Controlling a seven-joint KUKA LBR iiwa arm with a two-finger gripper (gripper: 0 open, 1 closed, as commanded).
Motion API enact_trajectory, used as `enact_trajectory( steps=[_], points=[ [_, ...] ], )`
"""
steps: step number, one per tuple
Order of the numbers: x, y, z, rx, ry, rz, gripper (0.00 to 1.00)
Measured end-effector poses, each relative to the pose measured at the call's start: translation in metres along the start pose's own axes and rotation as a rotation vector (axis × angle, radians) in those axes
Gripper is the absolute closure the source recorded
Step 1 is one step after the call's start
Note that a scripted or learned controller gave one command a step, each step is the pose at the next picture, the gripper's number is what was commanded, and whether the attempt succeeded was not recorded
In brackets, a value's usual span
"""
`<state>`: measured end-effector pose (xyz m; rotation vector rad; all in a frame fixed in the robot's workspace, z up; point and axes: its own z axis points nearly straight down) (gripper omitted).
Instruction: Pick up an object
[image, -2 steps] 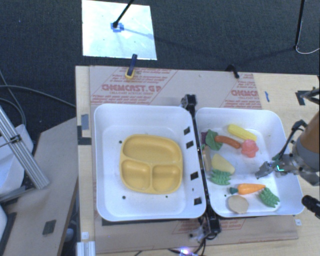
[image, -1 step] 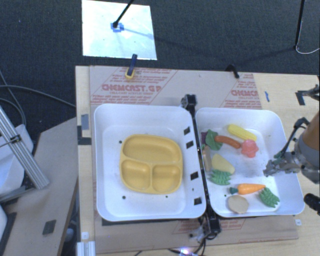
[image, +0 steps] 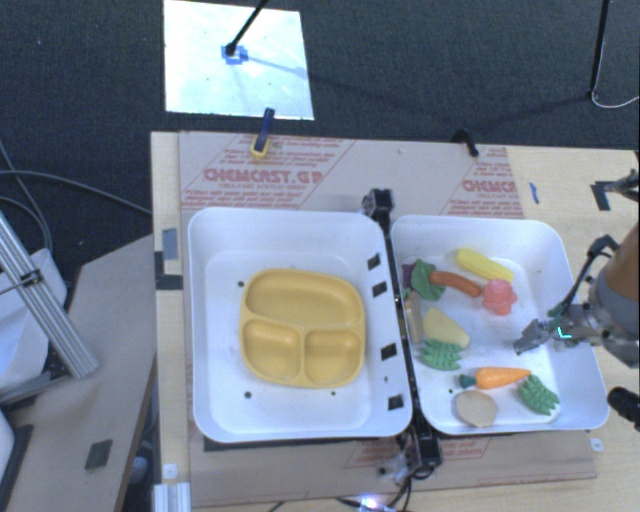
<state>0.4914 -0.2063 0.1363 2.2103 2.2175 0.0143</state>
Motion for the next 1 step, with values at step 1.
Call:
enact_trajectory(
  steps=[1],
  points=[
    [0.0001,0.0014,-0.0106,-0.004,0.000,-0.003,1.00]
  ],
)
